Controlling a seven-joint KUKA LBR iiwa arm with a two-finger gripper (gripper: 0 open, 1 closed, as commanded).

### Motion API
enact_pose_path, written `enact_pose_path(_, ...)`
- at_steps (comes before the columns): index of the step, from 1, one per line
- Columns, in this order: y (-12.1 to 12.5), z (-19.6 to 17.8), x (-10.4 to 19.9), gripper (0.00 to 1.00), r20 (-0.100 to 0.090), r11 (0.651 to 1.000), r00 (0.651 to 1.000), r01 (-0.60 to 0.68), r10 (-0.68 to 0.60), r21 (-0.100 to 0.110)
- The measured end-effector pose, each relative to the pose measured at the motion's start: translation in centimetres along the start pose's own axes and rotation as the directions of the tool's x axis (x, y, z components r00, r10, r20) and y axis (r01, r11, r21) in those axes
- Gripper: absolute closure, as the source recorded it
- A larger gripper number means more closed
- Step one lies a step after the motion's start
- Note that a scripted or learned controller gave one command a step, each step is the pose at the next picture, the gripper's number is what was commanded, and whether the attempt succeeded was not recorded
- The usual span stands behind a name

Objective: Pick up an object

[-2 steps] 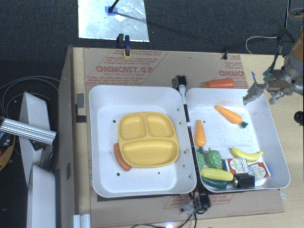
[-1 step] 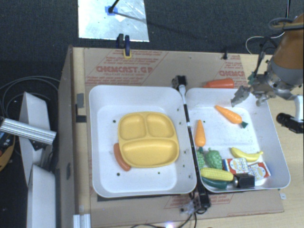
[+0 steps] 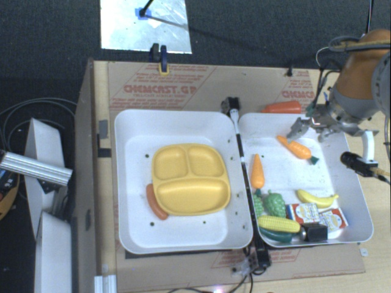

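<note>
I see the left bin (image 3: 131,163) lying well away from the gripper (image 3: 308,126), across the divider. It carries a yellow divided tray (image 3: 190,179), and a reddish sausage (image 3: 155,202) pokes out from under the tray's near-left edge, mostly covered.

The right bin (image 3: 348,194) sits under the gripper, which hangs over its far part; whether it is spread or pressed together I cannot tell at this angle. Just below the gripper lies a carrot (image 3: 295,147) on the bin floor, close to it but not between anything I can see. Further from the gripper, toward the divider, a second carrot (image 3: 257,172) stands lengthwise. Farthest from it, along the near wall, crowd a banana (image 3: 316,197), a corn cob (image 3: 278,225), a green vegetable (image 3: 273,204), and a printed carton (image 3: 317,215), overlapping. An orange piece (image 3: 282,107) rests outside the bin's far rim, left of the gripper.
</note>
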State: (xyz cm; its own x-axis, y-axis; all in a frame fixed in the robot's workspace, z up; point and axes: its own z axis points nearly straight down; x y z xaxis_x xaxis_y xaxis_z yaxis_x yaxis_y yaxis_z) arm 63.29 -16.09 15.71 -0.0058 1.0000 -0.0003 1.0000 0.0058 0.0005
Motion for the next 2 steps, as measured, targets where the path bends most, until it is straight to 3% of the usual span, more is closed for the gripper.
enact_pose_path(1,1.2,7.3,1.2,0.0,0.0,1.0,1.0,-0.001,0.001,0.0)
enact_pose_path(2,1.4,6.2,1.2,1.0,0.001,1.0,1.0,0.001,-0.001,-0.004)
